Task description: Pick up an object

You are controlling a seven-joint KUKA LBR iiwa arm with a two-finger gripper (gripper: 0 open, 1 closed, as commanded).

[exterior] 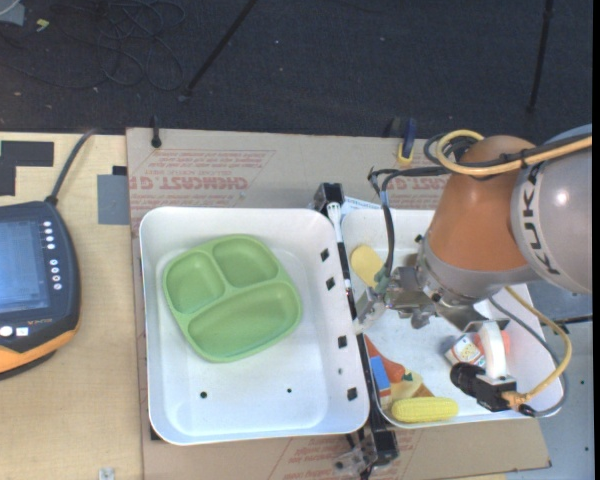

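Right bin (435,420), near edge: toy corn (424,409), prob. light, stiff, slick; grip mid-cob. Tool (372,303) state: can't tell.

Two shallow white plastic bins: left bin (180,388), right bin (540,408). Small black dots on the white floor of the left one. Light green plastic plate with three parts (232,296), all one green. Yellow rounded toy (366,263), pale and plain. Bright yellow toy corn cob (425,409) with bumpy rows. Orange and blue flat pieces (388,374) side by side. Small white carton with red marks (467,349). Black chunky toy (480,386). Grey robot arm with a wide orange band (480,208), yellow and black cables around it. Brown cardboard sheet (230,168) with faded red letters. Black screen pad with an orange edge (20,288), blue-grey glass.
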